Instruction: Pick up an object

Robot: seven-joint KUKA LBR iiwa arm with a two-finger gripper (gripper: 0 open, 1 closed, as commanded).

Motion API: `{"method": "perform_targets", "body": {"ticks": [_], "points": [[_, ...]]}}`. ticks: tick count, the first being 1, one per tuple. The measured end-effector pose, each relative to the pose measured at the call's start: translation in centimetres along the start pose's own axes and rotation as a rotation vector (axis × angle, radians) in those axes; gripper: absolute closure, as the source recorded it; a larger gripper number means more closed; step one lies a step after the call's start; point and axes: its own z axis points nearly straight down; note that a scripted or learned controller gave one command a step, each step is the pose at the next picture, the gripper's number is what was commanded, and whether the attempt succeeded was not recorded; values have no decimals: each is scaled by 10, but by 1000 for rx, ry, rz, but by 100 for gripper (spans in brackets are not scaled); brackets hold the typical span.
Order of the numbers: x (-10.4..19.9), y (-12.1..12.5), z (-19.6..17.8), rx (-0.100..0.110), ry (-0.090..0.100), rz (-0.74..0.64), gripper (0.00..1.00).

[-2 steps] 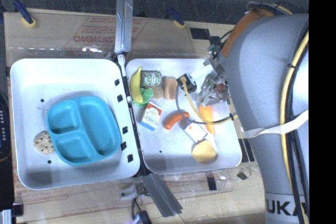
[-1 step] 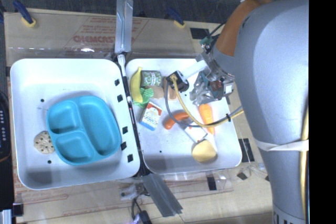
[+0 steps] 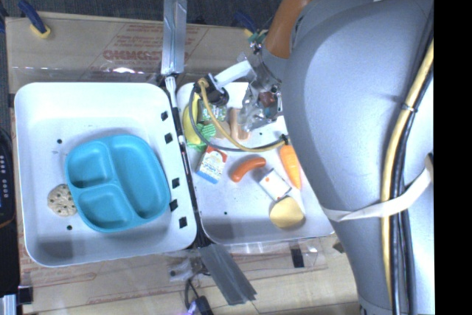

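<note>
The tool (image 3: 254, 111) hangs low over the back of the right bin (image 3: 243, 229), down among the clutter there; whether it is released or clenched cannot be told, and nothing can be seen held in it. Just beside it lie a tan stick-shaped piece (image 3: 234, 123) and a green item (image 3: 209, 129), with a banana (image 3: 190, 127) against the bin's left wall and a black-and-yellow cable (image 3: 200, 96) looping over them.

Nearer the front, well apart from the tool, lie a small carton (image 3: 212, 164), a sausage (image 3: 245, 167), a carrot (image 3: 290, 164), a white packet (image 3: 274, 184) and a yellow lemon (image 3: 287, 213). The arm (image 3: 354, 85) hides the bin's right side.

The carton's print is too small to read. Red lettering on the cardboard (image 3: 125, 48) behind the bins is faint and illegible.

The left bin (image 3: 44, 103) holds a blue tray (image 3: 116, 181) and a cookie (image 3: 62, 200).
</note>
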Motion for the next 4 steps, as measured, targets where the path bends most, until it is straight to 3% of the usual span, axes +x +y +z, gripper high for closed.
{"method": "perform_targets", "body": {"ticks": [1, 2, 3, 4], "points": [[-20, 58, -51, -4, 2, -298, 100], [-19, 56, -59, -1, -2, -308, 100], [-41, 126, -39, -1, -3, -799, 100], [20, 64, -18, -2, 0, -927, 100]]}}
